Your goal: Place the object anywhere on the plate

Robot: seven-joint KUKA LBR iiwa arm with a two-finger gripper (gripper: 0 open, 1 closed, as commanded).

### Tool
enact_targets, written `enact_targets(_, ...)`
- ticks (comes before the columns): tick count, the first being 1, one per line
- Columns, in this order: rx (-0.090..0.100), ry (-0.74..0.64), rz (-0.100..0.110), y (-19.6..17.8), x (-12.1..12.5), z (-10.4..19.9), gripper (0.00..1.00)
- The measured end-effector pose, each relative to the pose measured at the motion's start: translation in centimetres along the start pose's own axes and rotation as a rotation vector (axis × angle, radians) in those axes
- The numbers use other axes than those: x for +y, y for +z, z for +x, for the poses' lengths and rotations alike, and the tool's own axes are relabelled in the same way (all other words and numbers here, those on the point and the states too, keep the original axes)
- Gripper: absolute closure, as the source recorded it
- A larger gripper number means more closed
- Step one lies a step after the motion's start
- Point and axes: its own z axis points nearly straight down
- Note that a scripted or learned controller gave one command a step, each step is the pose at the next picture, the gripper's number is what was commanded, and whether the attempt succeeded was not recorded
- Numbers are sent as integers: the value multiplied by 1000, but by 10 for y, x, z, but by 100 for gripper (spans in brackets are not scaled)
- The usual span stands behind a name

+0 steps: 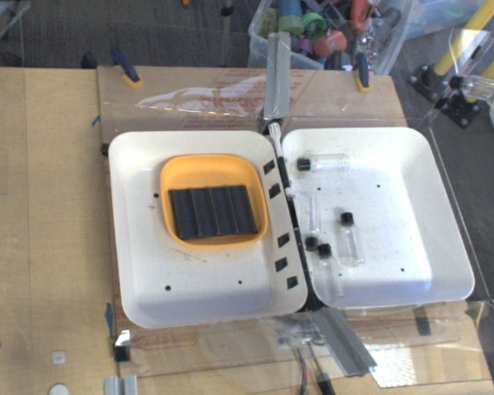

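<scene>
Clear vials (350, 239) lie in the right bin (445, 220), well apart from the orange plate (210, 169).
We judge picking not begun; next we need one grasped and carried left.

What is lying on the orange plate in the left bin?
A dark ribbed rectangular block lies flat on the orange plate, covering most of its floor. Whatever lies beneath the block is hidden.

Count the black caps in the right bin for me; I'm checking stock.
4. The top-left cap, the middle cap, and two caps side by side near the bin's left wall. The clear vials are faint; more may be hidden.
</scene>
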Motion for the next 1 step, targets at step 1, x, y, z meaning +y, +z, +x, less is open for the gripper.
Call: enact_targets(1, 3, -343, 0, 0, -3, -5, 100)
